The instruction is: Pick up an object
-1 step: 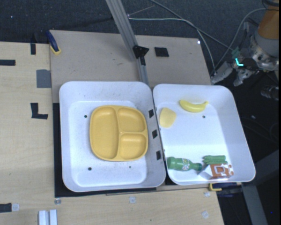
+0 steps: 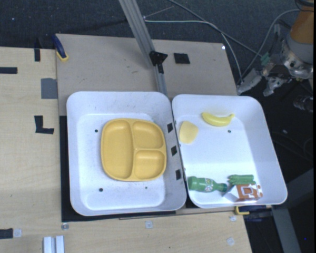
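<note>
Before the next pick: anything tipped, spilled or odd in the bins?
Nothing spilled or broken. The green bottle lies on its side along the right bin's near wall, close to a small orange and white item. The yellow divided plate sits flat in the left bin.

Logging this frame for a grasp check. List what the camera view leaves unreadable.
- Gripper: small and blurred at the view's upper right, beyond the right bin; finger state unreadable.
- Arm: cut off by the right edge.
- Orange and white item: print too small to identify; it overlaps the green piece.
- Green bottle: label unreadable.
</note>
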Controlling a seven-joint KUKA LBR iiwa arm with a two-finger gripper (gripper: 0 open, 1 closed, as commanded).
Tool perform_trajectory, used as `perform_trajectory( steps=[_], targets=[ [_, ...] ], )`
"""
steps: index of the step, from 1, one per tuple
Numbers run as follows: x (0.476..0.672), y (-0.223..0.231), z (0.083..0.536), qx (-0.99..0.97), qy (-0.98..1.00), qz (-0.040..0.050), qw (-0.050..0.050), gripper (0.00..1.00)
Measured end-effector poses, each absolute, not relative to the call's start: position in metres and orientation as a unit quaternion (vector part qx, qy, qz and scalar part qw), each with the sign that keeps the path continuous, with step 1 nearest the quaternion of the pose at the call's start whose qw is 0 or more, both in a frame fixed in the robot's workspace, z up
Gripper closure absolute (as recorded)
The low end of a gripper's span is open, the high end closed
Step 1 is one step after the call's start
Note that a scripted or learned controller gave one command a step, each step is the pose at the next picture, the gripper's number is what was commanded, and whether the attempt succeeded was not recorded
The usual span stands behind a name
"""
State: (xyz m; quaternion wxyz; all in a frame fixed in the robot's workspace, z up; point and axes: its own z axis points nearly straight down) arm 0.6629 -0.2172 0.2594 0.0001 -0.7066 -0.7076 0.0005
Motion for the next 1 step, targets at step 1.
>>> perform_trajectory(
  steps=[1],
  targets=[
    [0.6602, -0.2221, 0.2146, -0.707, -0.707, 0.0019, 0.001, 0.0]
  ],
)
